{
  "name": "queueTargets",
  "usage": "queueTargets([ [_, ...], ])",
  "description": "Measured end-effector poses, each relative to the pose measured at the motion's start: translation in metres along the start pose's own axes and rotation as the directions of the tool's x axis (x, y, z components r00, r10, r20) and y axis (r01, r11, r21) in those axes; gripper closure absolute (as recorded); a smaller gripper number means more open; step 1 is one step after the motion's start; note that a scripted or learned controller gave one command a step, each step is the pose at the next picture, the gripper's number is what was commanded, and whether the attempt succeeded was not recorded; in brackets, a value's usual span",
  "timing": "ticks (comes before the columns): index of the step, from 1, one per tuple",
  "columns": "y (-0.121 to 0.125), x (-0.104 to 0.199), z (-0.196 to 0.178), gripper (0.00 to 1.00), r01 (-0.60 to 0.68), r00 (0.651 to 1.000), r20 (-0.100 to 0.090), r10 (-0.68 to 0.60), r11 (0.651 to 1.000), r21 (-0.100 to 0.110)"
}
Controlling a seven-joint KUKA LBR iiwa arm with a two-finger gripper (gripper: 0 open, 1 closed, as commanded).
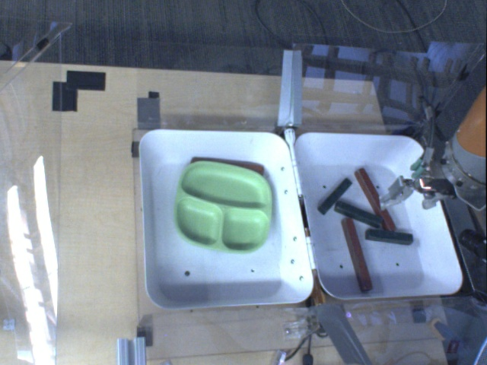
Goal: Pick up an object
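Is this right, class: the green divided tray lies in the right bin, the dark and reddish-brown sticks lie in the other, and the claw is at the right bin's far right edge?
One slip: the camera view shows the green divided tray in the left bin. The sticks lie in the right bin, and the claw is at its right edge.

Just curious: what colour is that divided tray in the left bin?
Light green; the divided tray shows plainly in the camera view.

Arm: cut off by the right edge of the view. Gripper: finger detail too small to resolve. Dark red-brown item: mostly hidden beneath the green divided tray; only its far edge shows; identity indeterminate
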State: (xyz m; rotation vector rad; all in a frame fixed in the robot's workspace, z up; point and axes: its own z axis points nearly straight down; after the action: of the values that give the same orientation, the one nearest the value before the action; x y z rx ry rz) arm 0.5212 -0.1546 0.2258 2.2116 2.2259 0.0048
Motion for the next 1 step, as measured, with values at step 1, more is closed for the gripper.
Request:
queueTargets([
  [1,0.022,-0.0142,0.1199,0.0,-0.123,0.992,0.004,0.123,0.992,-0.018],
])
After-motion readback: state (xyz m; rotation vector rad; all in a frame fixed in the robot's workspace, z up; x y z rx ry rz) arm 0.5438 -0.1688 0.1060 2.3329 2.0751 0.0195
